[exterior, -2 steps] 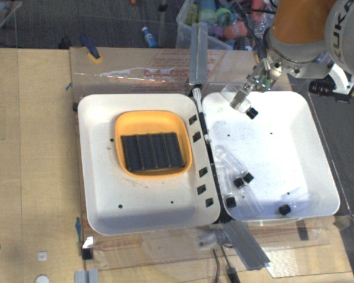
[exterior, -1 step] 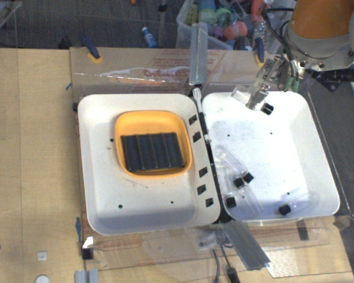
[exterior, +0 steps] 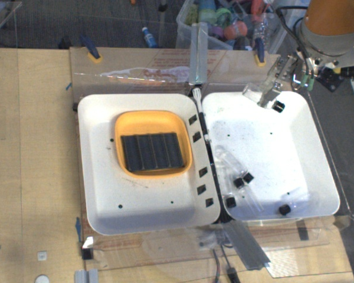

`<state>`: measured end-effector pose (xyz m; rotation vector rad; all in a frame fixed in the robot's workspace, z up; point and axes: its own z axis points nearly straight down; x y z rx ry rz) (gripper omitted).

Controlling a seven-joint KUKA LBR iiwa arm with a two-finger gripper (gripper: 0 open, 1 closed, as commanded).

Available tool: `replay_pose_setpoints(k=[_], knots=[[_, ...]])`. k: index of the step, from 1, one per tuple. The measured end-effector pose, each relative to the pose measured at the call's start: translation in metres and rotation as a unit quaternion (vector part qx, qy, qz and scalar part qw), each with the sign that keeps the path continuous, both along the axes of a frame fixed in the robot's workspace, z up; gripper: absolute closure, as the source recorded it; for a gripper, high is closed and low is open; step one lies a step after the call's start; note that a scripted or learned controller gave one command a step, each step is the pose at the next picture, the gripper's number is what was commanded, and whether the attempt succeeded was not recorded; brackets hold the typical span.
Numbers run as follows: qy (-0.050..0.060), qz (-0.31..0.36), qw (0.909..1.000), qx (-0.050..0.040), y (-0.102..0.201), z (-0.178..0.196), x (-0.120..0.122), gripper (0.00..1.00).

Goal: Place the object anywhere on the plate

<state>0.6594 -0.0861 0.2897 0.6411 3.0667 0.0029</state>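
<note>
An orange plate [exterior: 125,128] sits in the left bin [exterior: 97,199]. A dark grey ridged rectangular object [exterior: 152,152] lies flat on the plate, filling most of its middle. My gripper [exterior: 275,90] hangs over the far edge of the right bin [exterior: 318,170], well away from the plate and the dark object. A small black tip shows just below it, close to a pale clear shape at the bin's rim. Nothing can be made out held in the gripper.
The near half of the right bin holds clear plastic pieces with small black ends [exterior: 242,180], [exterior: 284,209]. A divider with black tabs [exterior: 200,158] separates the bins. A clear tub of coloured items [exterior: 230,7] stands behind the bench.
</note>
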Motion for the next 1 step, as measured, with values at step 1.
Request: replay_pose_setpoints(k=[1], knots=[[0.0, 0.054, 0.9986, -0.0008, -0.0288, 0.0758, -0.0023, 1.0]])
